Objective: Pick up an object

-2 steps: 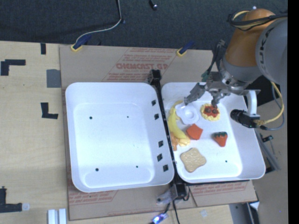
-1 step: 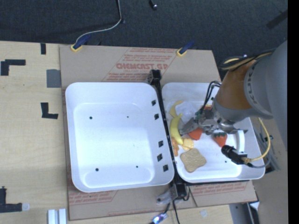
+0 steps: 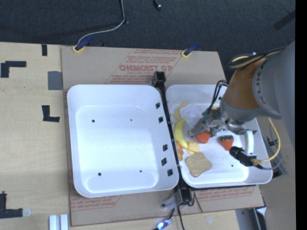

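The right bin (image 3: 259, 176) holds toy food: a yellow banana (image 3: 180, 131) by its left wall, a slice of toast (image 3: 198, 163) near the front, an orange-red piece (image 3: 203, 137) in the middle, a red strawberry (image 3: 226, 141) to its right and small yellow-orange bits (image 3: 188, 148) between banana and toast. My gripper (image 3: 201, 127) reaches down from the right over the middle of this bin, its tip just above the orange-red piece and close to the banana.
The left bin (image 3: 115, 138) lies beside the right one, joined by a black divider (image 3: 163, 123). Both rest on a cardboard sheet (image 3: 144, 66). The arm's orange band (image 3: 242, 87) and grey body overhang the right bin's far right side. A cable (image 3: 249, 159) loops near the strawberry.
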### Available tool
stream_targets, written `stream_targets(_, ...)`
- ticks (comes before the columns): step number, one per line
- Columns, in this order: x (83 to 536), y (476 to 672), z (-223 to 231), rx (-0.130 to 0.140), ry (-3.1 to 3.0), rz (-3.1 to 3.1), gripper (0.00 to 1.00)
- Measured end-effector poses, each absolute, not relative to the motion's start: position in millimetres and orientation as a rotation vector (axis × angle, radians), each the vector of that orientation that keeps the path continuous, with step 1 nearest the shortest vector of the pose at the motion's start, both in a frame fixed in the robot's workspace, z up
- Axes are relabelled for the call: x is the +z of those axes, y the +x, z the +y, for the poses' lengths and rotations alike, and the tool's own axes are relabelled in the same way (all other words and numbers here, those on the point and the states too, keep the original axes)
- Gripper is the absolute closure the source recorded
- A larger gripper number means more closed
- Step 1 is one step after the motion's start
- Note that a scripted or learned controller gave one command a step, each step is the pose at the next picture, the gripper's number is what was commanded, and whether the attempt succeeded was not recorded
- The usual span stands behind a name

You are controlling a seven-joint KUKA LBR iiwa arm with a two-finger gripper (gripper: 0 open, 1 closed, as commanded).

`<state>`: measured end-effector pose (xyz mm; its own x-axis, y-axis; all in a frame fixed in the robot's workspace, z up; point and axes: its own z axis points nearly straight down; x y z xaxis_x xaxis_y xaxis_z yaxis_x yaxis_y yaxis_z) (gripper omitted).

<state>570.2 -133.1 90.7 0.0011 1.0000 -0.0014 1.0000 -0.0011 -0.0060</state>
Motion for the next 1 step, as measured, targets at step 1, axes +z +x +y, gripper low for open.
stream_targets(1, 187.1, 630.5, -74.2, -0.009, -2.217, -2.233, 1.00)
